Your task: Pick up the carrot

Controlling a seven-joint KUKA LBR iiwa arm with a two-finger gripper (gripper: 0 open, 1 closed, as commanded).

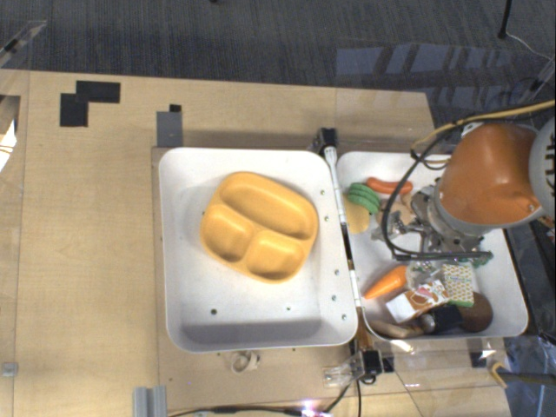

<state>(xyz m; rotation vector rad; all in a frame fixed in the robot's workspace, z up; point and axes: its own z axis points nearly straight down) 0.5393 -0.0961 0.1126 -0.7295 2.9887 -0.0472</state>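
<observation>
Cannot tell if the jaws under the arm (486, 176) are open or shut; see the carrot (385, 282) in the right bin (519, 307), just near-left of them, slanting from near-left up to far-right.

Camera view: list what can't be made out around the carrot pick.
- Gripper: camera view, fingers masked by the orange-banded wrist; open or shut unclear.
- Carrot: right end runs under the gripper; contact unclear.
- Packet and dark items: too small and crowded to identify.
- Right bin: partly covered by the arm.
</observation>
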